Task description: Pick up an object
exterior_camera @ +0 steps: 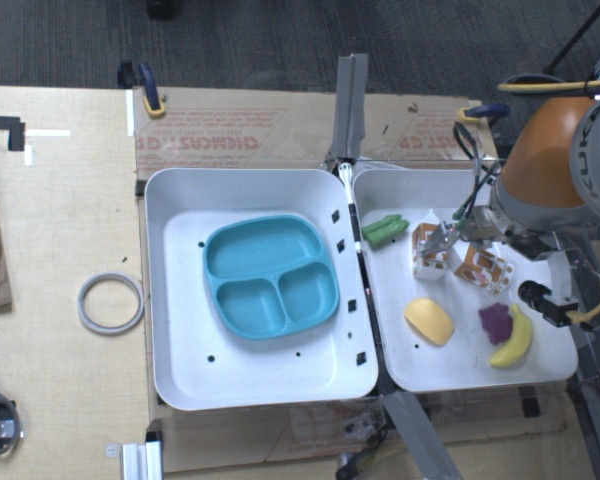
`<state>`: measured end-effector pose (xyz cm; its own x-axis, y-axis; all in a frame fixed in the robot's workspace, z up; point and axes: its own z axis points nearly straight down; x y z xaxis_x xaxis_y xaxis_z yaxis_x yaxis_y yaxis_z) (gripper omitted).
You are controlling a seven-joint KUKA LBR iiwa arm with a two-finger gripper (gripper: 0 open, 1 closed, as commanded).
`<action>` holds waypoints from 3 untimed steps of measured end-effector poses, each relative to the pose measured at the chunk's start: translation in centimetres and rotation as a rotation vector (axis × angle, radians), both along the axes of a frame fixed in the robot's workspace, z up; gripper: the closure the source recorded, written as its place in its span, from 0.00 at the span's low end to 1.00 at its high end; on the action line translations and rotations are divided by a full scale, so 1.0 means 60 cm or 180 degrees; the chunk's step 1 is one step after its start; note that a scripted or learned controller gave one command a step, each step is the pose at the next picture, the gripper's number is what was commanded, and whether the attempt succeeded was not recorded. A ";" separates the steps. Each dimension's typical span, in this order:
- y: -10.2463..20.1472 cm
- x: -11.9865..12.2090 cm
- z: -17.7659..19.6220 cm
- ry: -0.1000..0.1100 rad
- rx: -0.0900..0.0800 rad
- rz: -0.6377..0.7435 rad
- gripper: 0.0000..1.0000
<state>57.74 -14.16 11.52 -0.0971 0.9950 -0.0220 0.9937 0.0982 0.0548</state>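
I'm reaching into the right bin from its far side, my claw low over the orange-and-white snack packet that I judge to be my target, just beside its twin, though whether it's open or closed I cannot tell from here.

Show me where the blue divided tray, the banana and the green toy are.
Blue three-compartment plastic tray point(270, 276): camera view, on the ridge where its compartments meet.
Yellow curved banana point(513, 340): camera view, on the middle of its curve.
Green plastic toy vegetable point(384, 231): camera view, on its middle.
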 end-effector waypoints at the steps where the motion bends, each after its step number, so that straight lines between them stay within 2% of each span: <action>1: 0.000 0.000 -0.001 0.0001 0.0000 0.0001 0.00; 2: -0.006 -0.143 -0.013 0.0044 -0.0030 0.0751 0.00; 3: 0.056 -0.114 -0.042 0.0191 0.0053 0.0084 0.00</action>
